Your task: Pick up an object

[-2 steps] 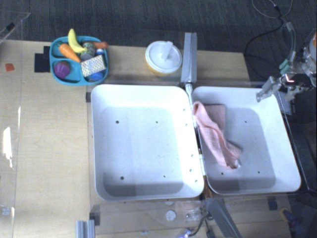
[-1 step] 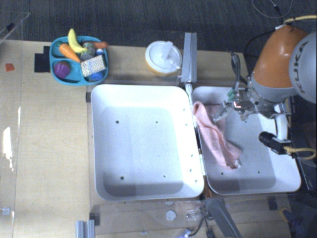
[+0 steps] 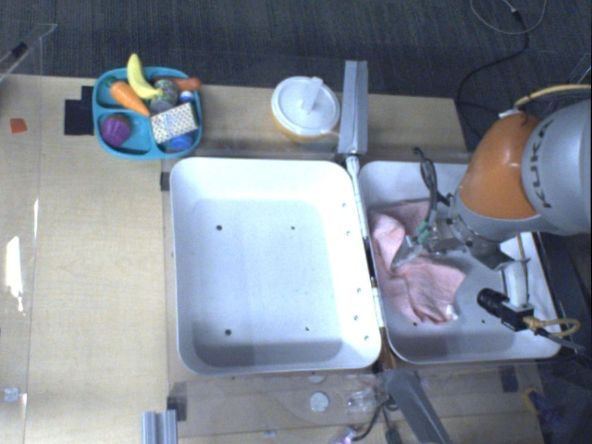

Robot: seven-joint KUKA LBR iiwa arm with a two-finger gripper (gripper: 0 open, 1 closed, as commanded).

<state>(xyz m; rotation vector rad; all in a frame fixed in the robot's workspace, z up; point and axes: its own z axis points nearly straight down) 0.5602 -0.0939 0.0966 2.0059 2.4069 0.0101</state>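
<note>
A crumpled pink cloth (image 3: 418,285) lies in the right white bin (image 3: 490,340), against its left wall. My gripper (image 3: 418,245) is low over the upper part of the cloth, at or just above its surface. The grey arm with its orange band (image 3: 499,178) reaches in from the right and covers the bin's right part. The wrist hides how the jaws stand.
The left white bin (image 3: 268,340) sits beside the right one, with a rim between them. A blue tray (image 3: 146,146) of toy food stands at the back left of the bench. A white lidded bowl (image 3: 305,107) and a metal post (image 3: 352,109) stand behind the bins.
</note>
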